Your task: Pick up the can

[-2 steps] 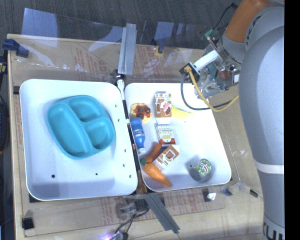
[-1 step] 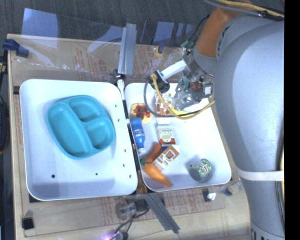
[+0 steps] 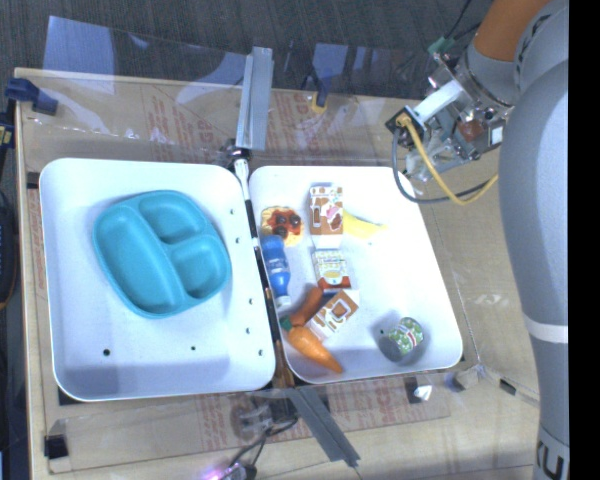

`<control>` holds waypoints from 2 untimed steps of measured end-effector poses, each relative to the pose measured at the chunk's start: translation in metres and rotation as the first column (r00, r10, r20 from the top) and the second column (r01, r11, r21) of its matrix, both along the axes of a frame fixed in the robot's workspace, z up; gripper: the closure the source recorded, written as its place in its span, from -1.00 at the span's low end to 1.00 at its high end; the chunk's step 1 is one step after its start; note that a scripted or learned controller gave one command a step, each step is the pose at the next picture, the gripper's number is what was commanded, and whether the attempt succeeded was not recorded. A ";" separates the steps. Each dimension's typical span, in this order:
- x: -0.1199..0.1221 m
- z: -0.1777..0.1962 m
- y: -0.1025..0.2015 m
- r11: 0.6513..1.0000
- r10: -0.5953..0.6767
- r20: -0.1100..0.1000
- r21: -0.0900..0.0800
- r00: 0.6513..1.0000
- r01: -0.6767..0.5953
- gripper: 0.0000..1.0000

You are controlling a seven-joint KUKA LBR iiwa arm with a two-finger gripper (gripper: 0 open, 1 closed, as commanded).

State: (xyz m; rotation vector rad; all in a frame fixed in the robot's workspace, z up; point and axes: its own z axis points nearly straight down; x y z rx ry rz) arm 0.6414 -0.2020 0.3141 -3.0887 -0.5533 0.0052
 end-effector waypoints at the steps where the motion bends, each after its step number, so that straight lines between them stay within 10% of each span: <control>1: 0.005 -0.043 0.029 0.989 -0.146 -0.004 0.000 0.989 0.146 1.00; 2: 0.010 -0.044 -0.007 0.989 -0.146 0.001 0.000 0.989 0.146 1.00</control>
